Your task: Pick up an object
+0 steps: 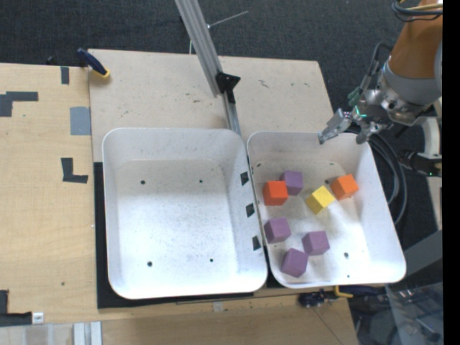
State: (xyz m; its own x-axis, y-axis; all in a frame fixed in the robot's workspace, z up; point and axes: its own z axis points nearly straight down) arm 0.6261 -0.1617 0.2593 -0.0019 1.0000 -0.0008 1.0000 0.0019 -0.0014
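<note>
The right bin [374, 182] holds several foam cubes. An orange cube [275, 192] lies beside a purple cube [292, 182]. A yellow cube [320, 199] touches another orange cube [345, 186]. Three more purple cubes lie nearer the front [277, 229] [315, 242] [294, 262]. My gripper [343, 129] hangs over the bin's far right corner, above and behind the cubes. Its fingers [330, 132] are spread apart with nothing between them.
The left bin [115, 192] stands beside the right one. A slanted metal bar [205, 42] runs down to the gap between the bins. Dark cables [392, 167] hang by the right bin's outer wall. A blue and yellow tool [93, 63] lies at the bench's far left.
</note>
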